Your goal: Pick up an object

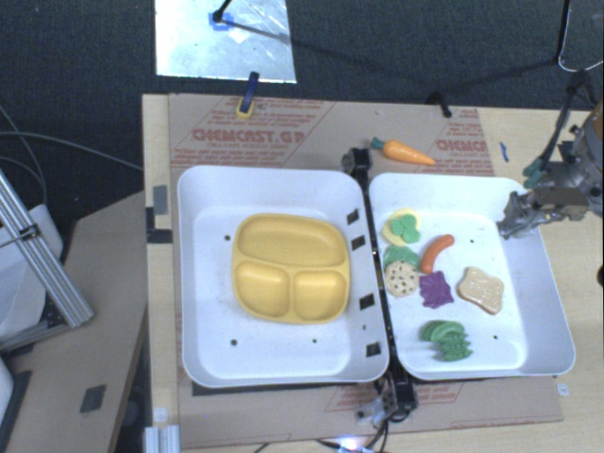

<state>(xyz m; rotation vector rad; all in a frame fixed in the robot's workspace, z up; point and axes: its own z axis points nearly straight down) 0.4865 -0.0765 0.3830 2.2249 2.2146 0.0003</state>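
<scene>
Cardboard-covered bench (283, 125); pincer (522, 217) over right bin (547, 328) rim, grip state unclear.

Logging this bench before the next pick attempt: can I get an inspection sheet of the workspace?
Surface: two white bins on a cardboard sheet.
Job's things: right bin holds sausage, toast, cookie, purple piece and green pieces.
Clutter: yellow tray in left bin; carrot outside the bins.
Grippers: gripper over right bin's far right edge; grip unclear.
Cables: black leads at left.
Surroundings: dark floor, shiny sheet.
</scene>
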